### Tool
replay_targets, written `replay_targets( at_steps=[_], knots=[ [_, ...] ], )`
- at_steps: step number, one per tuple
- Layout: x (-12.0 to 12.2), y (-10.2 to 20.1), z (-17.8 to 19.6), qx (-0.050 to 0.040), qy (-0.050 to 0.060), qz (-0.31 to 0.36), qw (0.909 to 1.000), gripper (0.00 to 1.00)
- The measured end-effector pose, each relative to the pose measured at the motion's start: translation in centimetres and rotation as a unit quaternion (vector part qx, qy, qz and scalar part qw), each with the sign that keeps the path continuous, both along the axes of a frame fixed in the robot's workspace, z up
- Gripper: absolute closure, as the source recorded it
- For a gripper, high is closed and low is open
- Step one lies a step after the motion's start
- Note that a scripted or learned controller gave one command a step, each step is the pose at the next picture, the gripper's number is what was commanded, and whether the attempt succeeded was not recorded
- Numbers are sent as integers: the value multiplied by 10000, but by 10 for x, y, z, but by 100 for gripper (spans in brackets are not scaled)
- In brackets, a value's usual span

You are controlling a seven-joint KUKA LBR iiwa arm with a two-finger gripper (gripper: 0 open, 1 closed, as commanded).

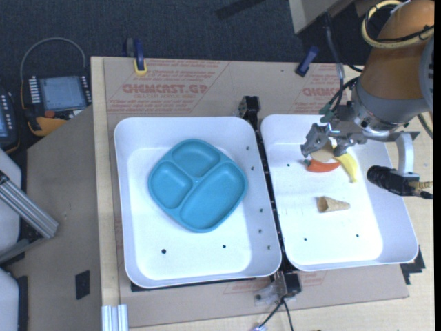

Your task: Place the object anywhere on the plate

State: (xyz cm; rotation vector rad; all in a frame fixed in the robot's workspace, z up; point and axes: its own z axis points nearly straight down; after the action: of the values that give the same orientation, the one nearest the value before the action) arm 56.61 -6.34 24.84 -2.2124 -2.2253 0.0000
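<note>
Arm comes in from the right, orange band up top, wrist angled down over the far part of the right bin (386, 250). Gripper (318, 148) sits low, just above an orange-red curved piece (322, 165), maybe a toy pepper or carrot. A yellow banana (346, 165) lies just right of that piece, touching or nearly so. A tan wedge (332, 204), cone-like, lies nearer the camera than the orange-red piece, well apart from it. Blue three-compartment plate (198, 183) is in the left bin (138, 254), across the divider from the orange-red piece, nothing on it. Black clamp (249, 105) at the far end of the divider. Fingers: can't tell spread or closed; nothing visibly pinched.
</note>
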Motion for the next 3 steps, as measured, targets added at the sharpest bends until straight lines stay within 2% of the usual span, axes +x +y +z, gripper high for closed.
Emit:
replay_targets(
  at_steps=[1, 3],
  knots=[
    [-20, 47, -2, 0, 5, -4, 10000, 100],
    [-42, 156, -33, -2, 12, -1, 10000, 100]
  ],
)
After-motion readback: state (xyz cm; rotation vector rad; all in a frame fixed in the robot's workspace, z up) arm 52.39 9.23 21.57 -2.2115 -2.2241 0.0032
